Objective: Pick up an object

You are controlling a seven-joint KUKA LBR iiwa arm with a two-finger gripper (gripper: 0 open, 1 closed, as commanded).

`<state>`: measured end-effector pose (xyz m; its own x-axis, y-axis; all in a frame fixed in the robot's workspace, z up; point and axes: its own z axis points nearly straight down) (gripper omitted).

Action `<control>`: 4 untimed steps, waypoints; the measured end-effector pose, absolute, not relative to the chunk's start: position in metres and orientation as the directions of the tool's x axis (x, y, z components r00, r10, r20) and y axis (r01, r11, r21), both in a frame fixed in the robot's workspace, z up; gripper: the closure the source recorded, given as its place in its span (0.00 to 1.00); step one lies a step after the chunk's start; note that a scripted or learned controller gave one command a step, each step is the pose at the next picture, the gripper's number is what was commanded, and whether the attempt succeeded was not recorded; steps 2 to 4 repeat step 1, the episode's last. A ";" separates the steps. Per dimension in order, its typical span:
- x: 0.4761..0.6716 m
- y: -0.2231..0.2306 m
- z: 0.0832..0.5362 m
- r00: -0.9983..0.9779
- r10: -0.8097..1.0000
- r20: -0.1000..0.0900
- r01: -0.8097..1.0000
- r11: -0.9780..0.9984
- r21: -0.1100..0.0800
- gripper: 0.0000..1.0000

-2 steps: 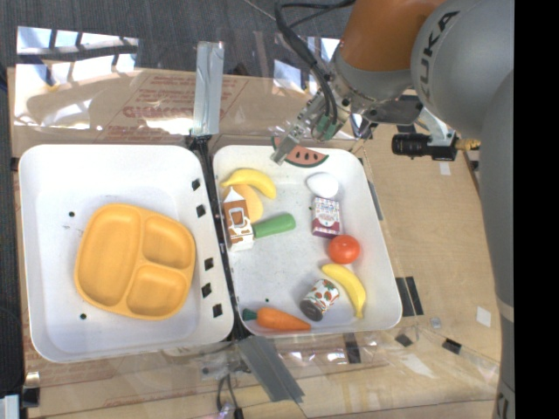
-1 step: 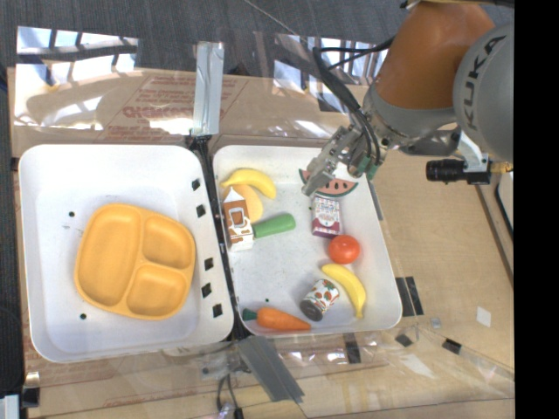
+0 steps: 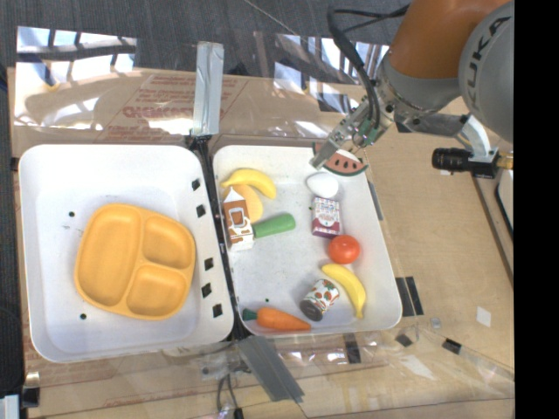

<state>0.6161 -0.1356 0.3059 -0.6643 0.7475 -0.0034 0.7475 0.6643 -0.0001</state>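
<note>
Over the right bin's (image 3: 389,278) far corner, gripper (image 3: 349,147) seemingly pinches a watermelon slice (image 3: 348,163) — contact unclear; raised.

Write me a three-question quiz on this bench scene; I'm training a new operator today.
1. True or false: the yellow divided tray lies in the left bin.
2. How many bananas lie in the right bin?
3. Which item is nearest the gripper: A the carrot, B the watermelon slice, C the tomato?

Key: 1 true. 2 two, one near the bin's top left and one near its bottom right. 3 B.
</note>
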 end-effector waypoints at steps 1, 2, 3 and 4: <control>0.609 -0.057 0.286 -0.547 0.837 0.002 0.837 0.547 -0.002 1.00; 0.609 -0.057 0.286 -0.547 0.837 0.002 0.837 0.547 -0.002 1.00; 0.609 -0.057 0.286 -0.547 0.837 0.002 0.837 0.547 -0.002 1.00; 0.609 -0.057 0.286 -0.547 0.837 0.002 0.837 0.547 -0.002 1.00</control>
